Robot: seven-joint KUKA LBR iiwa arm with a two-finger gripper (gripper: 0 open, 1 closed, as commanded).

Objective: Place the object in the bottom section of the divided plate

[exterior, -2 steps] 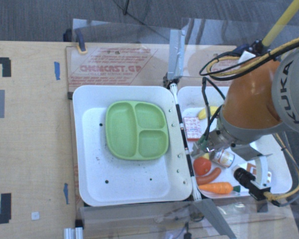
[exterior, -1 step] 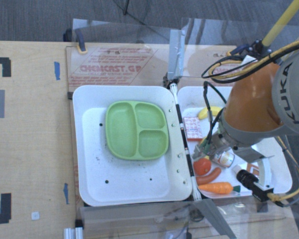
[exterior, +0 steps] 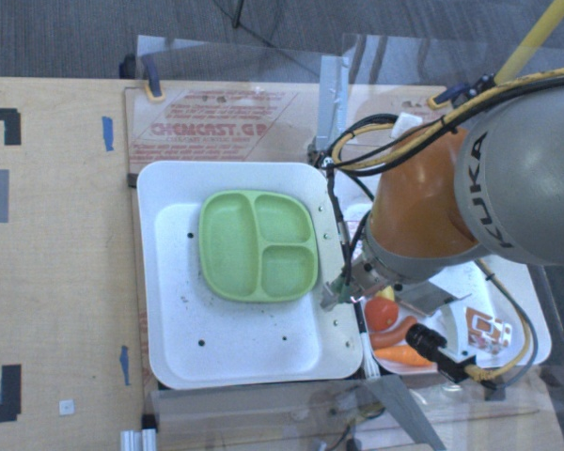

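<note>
The camera view looks down at a slant on two shallow white bins set side by side on a wooden bench (exterior: pixel 56 280). The left bin (exterior: pixel 169 336) holds a light green divided plate (exterior: pixel 258 245) lying flat in its upper middle. The plate has one large section on the left and two smaller sections stacked on the right, and all three show bare green. A few dark specks dot the bin floor around the plate.

The grey KUKA arm (exterior: pixel 522 177), with its orange band (exterior: pixel 418 205) above the wrist, reaches in from the right and covers most of the right bin (exterior: pixel 531 332). Black and yellow cables loop over the wrist. The gripper (exterior: pixel 343 294) sits low at the divide between the two bins, just beside the plate's lower right corner; its tips are too hidden by the wrist and brackets to tell whether they are apart or together, or whether anything is between them.

In the right bin, just below the wrist, lie a red tomato-like object (exterior: pixel 383 314) and, touching it from below, an orange carrot-like object (exterior: pixel 399 350). Both rest on the right bin's floor, well apart from the plate's bottom section. A small white card with orange markings (exterior: pixel 484 329) lies further right in the same bin.
</note>
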